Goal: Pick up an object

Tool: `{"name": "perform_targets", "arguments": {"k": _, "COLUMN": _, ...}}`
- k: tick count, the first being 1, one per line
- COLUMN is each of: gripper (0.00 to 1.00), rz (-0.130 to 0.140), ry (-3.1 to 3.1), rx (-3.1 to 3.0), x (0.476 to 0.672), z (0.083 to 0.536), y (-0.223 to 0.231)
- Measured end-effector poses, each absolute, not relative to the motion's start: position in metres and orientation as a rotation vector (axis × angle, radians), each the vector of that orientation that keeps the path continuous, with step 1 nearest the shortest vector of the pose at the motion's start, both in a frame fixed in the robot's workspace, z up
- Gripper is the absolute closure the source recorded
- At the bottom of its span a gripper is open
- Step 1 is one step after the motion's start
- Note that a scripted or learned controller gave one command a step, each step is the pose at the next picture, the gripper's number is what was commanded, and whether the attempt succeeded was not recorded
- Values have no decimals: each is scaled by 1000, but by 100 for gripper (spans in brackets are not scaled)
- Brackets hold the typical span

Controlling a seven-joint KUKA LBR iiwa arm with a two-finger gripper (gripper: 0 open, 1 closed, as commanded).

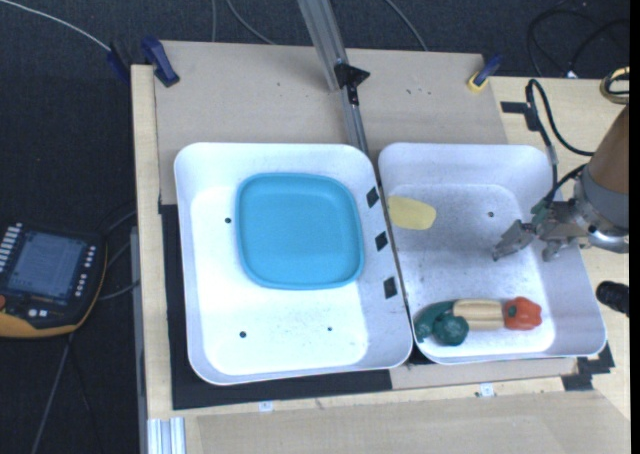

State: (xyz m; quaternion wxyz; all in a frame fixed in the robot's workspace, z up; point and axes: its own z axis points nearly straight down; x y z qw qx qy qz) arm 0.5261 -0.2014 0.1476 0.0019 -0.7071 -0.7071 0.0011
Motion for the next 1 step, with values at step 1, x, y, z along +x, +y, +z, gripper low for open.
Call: {"name": "perform_targets", "arguments": {"k": 1, "gripper": 0, "rz": 3, "ry": -2219, "rx": -2218, "x": 525, "z": 95, "y": -201}}
